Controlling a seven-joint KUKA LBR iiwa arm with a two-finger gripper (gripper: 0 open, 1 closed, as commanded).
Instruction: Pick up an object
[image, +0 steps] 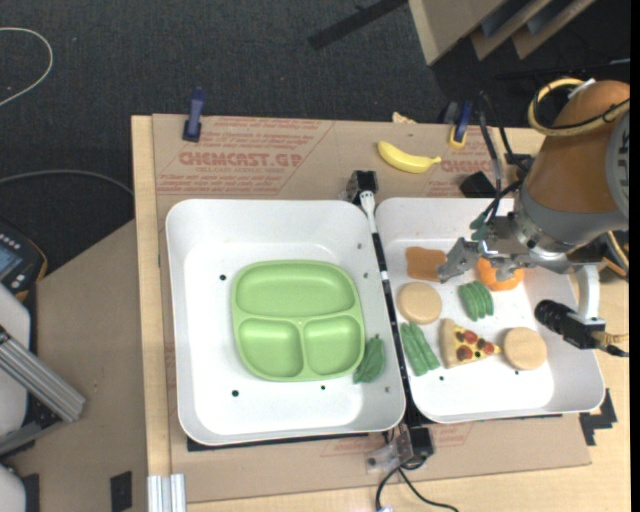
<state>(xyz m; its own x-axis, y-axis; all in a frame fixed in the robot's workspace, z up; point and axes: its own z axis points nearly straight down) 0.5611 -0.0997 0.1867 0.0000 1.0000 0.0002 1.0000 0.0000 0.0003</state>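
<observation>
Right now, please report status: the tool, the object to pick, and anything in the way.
Tool low in right white bin, over orange carrot-like toy. Grip unconfirmed. Brown bread-like slice and green pea pod toy crowd close beside.

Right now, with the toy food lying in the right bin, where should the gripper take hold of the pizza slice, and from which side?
Probably straight from above, closing across the narrow pointed half of the pizza slice. It lies flat on the bin floor, so its edges are the only hold. Its wide crust end sits close to the round cookie and the green bean lies along its other side, so keep the fingers away from both.
</observation>
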